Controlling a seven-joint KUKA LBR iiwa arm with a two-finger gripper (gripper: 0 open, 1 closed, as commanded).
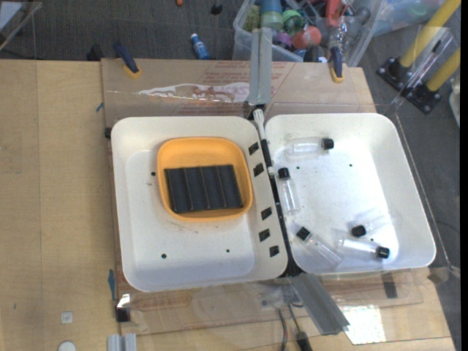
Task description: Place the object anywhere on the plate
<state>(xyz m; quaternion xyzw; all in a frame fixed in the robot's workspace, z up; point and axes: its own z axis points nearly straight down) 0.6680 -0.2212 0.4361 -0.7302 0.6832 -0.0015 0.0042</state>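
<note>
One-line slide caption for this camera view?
Orange plate carrying a black ribbed block in the left bin; clear black-capped vials scattered in the right bin.

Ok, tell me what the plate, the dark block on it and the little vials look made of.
Orange plate: probably plastic, with even colour and a soft sheen. Black ribbed block: matte, likely rubber or foam; the camera view can't settle which. Vials: see-through, so clear plastic or glass, with black caps.
</note>
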